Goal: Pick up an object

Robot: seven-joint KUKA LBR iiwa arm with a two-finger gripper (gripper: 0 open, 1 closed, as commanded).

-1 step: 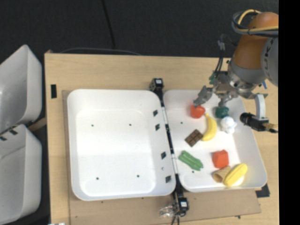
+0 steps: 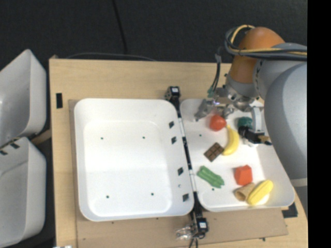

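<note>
I see gripper (image 2: 217, 109) low over right bin (image 2: 269, 161), at bin's 11 o'clock; finger state I cannot tell. Red tomato (image 2: 217, 122) directly beneath. Banana (image 2: 231, 141) at tomato's 5 o'clock; brown block (image 2: 213, 151), green pod (image 2: 210, 176), orange cube (image 2: 243, 174) nearer front.

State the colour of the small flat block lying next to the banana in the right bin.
Dark brown block, seen best in the camera view.

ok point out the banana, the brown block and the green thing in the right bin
banana (image 2: 231, 141), camera view, middle of its curve
brown block (image 2: 213, 151), camera view, centre of top face
green thing (image 2: 210, 176), camera view, mid-body
</note>
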